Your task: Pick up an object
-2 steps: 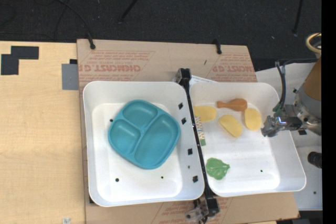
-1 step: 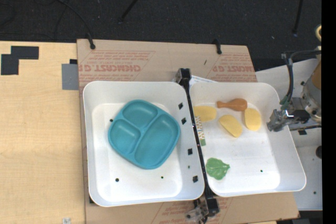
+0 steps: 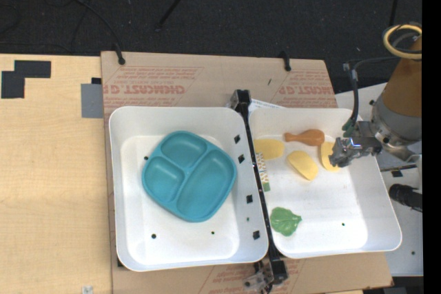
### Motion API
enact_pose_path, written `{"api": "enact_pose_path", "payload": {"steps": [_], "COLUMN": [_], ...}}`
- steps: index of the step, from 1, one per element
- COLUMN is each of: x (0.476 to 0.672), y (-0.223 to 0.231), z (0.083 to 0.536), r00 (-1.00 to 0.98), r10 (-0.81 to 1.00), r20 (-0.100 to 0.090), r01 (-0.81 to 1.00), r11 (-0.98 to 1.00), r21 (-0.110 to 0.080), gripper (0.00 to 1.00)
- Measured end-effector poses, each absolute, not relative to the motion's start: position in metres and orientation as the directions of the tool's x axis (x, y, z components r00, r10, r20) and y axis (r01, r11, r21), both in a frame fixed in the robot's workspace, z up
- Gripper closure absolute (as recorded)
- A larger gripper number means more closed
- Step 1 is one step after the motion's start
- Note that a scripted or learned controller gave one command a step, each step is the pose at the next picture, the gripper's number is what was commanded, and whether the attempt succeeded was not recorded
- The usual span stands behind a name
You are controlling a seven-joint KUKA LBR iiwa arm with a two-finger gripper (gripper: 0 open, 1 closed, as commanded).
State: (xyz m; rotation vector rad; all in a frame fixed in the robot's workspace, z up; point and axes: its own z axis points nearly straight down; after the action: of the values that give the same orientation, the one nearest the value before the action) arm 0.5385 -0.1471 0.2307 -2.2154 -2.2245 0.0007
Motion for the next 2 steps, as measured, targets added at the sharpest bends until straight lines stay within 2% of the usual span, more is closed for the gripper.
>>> {"api": "enact_pose_path", "payload": {"steps": [2], "x": [0.580], "y": [-0.039], "z": [0.234], "r00": [-0.005], "r10": [1.000], "r20": [0.002], "r01": [1.000], "r11": [0.005], "r21": [-0.001], "gripper": [1.00]}}
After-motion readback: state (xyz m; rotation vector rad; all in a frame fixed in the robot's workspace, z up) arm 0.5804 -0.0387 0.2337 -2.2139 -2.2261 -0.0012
